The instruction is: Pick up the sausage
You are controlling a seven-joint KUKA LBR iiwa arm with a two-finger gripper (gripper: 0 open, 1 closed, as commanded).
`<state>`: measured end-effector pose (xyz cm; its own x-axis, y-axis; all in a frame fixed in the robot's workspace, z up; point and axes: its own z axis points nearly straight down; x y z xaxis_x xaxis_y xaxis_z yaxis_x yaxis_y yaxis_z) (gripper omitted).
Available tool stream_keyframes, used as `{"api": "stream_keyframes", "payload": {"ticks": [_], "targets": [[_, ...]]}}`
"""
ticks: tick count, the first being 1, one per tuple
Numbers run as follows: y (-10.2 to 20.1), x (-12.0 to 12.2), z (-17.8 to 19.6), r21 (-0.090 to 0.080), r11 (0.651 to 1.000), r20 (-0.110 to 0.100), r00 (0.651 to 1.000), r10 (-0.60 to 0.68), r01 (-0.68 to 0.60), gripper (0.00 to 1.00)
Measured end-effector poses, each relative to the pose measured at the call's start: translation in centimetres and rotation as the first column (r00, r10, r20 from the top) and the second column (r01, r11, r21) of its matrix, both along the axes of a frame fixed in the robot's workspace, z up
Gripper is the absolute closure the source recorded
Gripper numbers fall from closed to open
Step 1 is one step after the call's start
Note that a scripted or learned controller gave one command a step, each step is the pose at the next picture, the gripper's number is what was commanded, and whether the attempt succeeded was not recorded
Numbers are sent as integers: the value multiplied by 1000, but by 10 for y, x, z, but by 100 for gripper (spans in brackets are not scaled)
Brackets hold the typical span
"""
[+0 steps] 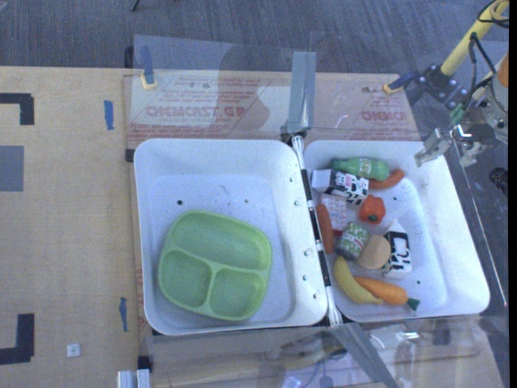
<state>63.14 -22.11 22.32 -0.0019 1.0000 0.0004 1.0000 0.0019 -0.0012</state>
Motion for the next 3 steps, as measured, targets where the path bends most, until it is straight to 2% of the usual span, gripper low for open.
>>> {"api": "stream_keyframes", "payload": {"ticks": [1, 2, 3], "targets": [[5, 22, -122, 8, 966, 1, 966, 259, -259, 0], [5, 24, -110, 0, 965, 5, 965, 262, -262, 100], [5, 24, -110, 0, 965, 5, 965, 262, -262, 0]]}}
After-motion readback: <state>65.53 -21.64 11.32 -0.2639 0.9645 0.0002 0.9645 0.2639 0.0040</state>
